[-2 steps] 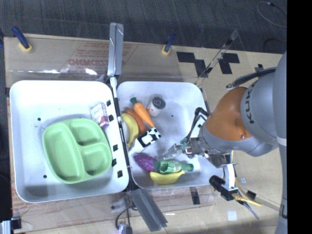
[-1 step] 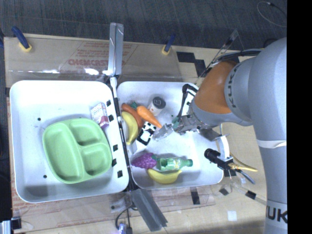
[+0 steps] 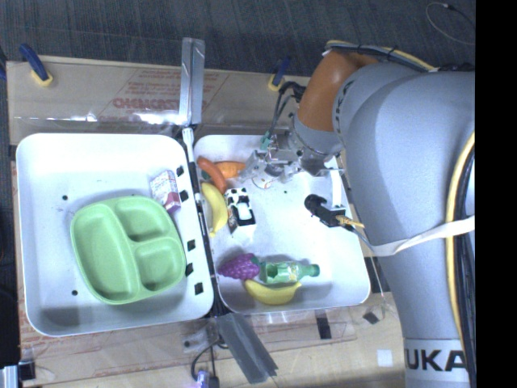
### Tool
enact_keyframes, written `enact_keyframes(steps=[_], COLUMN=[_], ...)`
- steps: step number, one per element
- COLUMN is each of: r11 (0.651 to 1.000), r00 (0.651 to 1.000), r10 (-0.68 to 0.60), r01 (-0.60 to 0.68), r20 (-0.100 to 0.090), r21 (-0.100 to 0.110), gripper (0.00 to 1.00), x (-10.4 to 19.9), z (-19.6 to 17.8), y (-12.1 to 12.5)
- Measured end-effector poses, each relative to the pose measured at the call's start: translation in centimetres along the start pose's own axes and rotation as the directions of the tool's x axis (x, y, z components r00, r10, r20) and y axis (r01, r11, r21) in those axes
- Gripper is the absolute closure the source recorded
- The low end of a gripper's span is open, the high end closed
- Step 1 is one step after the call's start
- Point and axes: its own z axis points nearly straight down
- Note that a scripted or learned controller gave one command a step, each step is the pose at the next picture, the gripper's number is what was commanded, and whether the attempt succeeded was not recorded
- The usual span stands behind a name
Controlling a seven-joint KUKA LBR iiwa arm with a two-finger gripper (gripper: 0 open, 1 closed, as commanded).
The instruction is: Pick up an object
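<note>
Carrot (image 3: pixel 222 169) just left of gripper (image 3: pixel 273 162)

I work in a robotics lab, at a test bench rather than in any kitchen. Two shallow white bins (image 3: pixel 32 217) sit side by side on a board of plain cardboard (image 3: pixel 121 95) fixed with blue clamps (image 3: pixel 36 63), and grey metal brackets (image 3: pixel 192 79) pin the bins where they meet. The food in them is toy stuff: a plastic banana (image 3: pixel 214 207), purple grapes (image 3: pixel 240 267), a green divided tray (image 3: pixel 129 247). Dark carpet (image 3: pixel 242 6) lies beyond the bench, with a loose cable (image 3: pixel 448 14) trailing across it. My own grey arm (image 3: pixel 412 176) carries its maker's lettering.
</note>
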Motion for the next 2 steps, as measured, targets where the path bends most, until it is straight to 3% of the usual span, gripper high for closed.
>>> enact_keyframes(steps=[1, 2], r11=[0.933, 0.931], r00=[0.933, 0.931], r10=[-0.360, -0.364], r01=[0.360, 0.364], r20=[0.003, 0.003], r21=[0.001, 0.002], gripper=[0.00, 1.00], x=[5.7, 5.8], z=[-0.1, -1.1], y=[0.2, 0.3])
